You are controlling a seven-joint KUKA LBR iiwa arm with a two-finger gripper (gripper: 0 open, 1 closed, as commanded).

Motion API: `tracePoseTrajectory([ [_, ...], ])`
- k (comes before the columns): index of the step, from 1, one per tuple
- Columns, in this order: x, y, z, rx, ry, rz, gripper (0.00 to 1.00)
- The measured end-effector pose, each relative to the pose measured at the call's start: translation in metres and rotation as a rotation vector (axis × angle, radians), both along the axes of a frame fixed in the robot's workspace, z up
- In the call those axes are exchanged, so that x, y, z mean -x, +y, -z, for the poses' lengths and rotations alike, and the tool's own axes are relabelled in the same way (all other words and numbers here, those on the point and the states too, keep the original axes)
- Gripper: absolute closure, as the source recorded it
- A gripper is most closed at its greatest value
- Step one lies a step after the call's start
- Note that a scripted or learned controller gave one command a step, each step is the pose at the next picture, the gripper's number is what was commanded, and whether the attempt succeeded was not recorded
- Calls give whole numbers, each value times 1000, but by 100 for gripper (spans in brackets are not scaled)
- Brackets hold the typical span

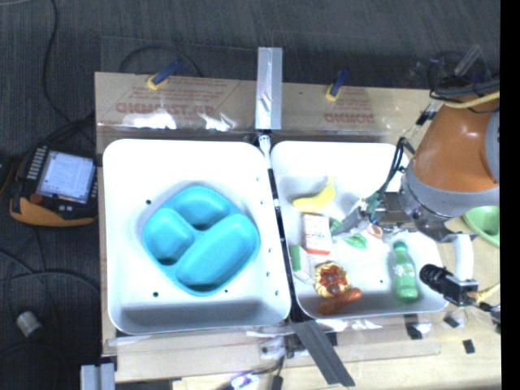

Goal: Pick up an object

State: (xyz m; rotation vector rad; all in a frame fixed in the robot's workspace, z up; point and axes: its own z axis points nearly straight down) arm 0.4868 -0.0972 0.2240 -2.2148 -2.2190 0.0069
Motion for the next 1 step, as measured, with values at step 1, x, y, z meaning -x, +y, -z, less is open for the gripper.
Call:
tracePoseTrajectory([
  [1, -57, -31, 121, 1, -13, 82, 0],
])
